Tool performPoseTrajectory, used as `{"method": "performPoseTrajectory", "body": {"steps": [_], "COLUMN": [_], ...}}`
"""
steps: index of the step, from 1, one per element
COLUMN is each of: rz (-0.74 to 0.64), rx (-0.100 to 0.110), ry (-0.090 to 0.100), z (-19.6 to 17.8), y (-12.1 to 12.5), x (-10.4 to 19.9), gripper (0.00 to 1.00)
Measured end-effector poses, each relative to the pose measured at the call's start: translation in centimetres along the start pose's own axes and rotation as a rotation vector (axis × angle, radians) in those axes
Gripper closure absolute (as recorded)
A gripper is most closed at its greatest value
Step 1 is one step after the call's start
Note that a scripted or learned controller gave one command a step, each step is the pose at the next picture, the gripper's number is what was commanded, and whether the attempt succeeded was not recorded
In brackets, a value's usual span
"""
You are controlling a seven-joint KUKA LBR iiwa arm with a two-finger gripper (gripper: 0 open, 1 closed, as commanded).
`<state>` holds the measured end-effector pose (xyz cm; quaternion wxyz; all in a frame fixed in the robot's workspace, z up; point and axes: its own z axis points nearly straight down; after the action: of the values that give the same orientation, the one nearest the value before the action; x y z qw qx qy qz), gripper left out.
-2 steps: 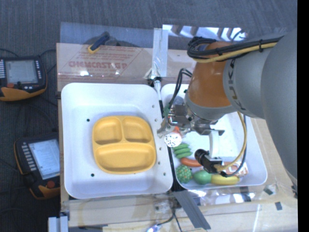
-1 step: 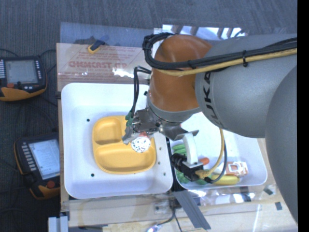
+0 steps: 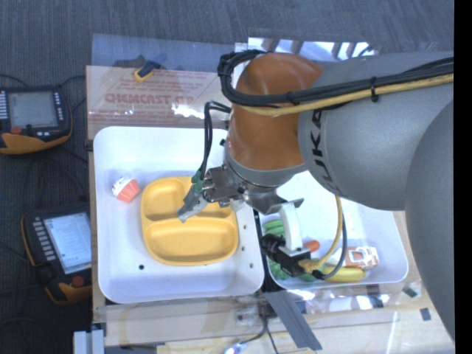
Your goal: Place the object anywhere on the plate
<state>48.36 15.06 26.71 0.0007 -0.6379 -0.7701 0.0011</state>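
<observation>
The gripper (image 3: 190, 203) hangs over the plate (image 3: 190, 240). A cupcake (image 3: 126, 189) lies to its left. Whether it grips anything I cannot tell.

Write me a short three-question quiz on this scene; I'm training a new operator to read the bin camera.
1. True or false: the yellow divided plastic plate lies in the left white bin.
2. What sits left of the plate? A) small orange-and-white cupcake toy B) banana C) carton
3. Fill in: the hand hovers over the plate's ____ edge.

Key: 1 true; 2 A; 3 upper. The hand's grip state is unclear from this view.
</observation>
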Motion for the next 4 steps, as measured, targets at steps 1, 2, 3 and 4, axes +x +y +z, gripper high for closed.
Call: {"method": "performPoseTrajectory", "body": {"steps": [1, 2, 3, 4], "rz": [-0.003, -0.003, -0.006, -0.006], "rx": [0.004, 0.004, 0.007, 0.007], "ry": [0.000, 0.000, 0.000, 0.000], "z": [-0.80, -0.80, -1.59, -1.59], "y": [0.01, 0.01, 0.01, 0.01], "x": [0.12, 0.11, 0.20, 0.20], "gripper": [1.00, 0.00, 1.00, 0.00]}}
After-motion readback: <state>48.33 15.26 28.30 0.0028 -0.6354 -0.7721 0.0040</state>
